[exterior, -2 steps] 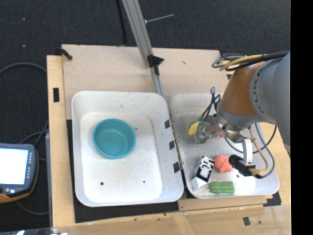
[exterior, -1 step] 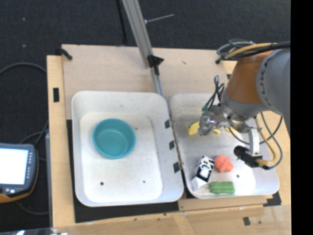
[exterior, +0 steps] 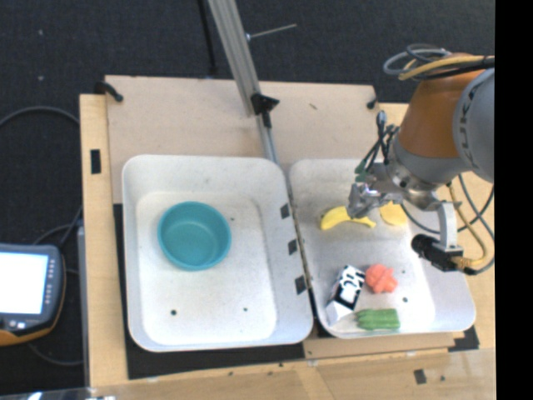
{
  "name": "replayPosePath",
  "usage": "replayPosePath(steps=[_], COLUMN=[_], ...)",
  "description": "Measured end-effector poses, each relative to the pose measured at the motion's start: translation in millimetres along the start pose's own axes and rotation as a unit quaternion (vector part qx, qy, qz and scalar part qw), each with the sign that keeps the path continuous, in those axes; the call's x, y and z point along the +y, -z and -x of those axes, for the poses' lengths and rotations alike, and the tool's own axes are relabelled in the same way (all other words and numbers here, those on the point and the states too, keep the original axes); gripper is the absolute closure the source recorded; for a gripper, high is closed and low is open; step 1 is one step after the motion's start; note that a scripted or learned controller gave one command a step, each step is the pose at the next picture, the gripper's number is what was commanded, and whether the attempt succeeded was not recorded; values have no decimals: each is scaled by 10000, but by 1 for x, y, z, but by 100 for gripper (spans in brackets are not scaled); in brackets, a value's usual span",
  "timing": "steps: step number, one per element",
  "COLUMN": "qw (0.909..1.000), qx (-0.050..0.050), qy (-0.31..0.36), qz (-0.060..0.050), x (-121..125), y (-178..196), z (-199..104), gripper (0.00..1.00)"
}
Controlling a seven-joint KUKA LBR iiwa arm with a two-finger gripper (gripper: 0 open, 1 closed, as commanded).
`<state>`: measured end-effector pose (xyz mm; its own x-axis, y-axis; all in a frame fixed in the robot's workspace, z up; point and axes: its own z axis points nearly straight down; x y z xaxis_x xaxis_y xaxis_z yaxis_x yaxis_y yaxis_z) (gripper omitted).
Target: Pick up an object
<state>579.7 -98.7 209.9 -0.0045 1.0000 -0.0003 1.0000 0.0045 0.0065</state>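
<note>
My gripper (exterior: 364, 203) hangs low over the right bin (exterior: 450, 294), near its far middle. Right beneath and to its left lies a yellow banana-shaped toy (exterior: 340, 218), touching or nearly touching the gripper's tip. A second yellow piece (exterior: 394, 215) shows just to the gripper's right, partly hidden by the wrist. Nearer the front of the same bin lie an orange-red lumpy object (exterior: 381, 278), a black-and-white object (exterior: 348, 287) and a green object (exterior: 377, 319).
A teal bowl (exterior: 194, 234) sits in the left bin (exterior: 250, 307). A slanted metal pole (exterior: 241, 57) rises behind the bins. A black clamp with cables (exterior: 437, 252) hangs off the arm over the right bin. A tablet (exterior: 25, 286) lies off the bench at left.
</note>
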Motion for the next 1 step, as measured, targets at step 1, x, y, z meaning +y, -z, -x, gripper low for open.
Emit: replayPosePath(steps=[1], qw=[10000], qx=[-3], qy=[3], qz=[8], x=[2], y=[54], z=[1], gripper=[100])
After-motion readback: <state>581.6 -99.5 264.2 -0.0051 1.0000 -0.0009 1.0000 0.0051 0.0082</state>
